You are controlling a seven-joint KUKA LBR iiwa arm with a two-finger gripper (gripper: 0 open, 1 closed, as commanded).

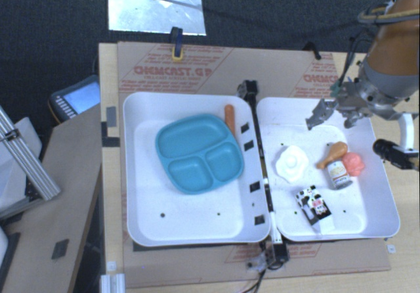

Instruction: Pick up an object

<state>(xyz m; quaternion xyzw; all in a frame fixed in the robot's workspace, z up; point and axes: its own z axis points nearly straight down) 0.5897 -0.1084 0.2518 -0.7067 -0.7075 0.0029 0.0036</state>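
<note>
My gripper [335, 117] hangs over the far part of the right bin [380, 219], its two fingers spread apart with nothing between them. In that bin lie a white fried egg toy [291, 162], a brown drumstick [335, 152], a pink lump [354, 163], a small jar with a label [338, 175] and a black-and-white cow-patterned piece [313, 203]. The gripper is above and behind these things, nearest to the drumstick and the egg. None of them touches it.
The left bin [141, 219] holds a blue divided plate [199, 152] and an orange carrot-like stick [230, 118] at its far right side. A black divider strip [256, 154] runs between the bins. A grey device [75, 100] sits off the bench at the left.
</note>
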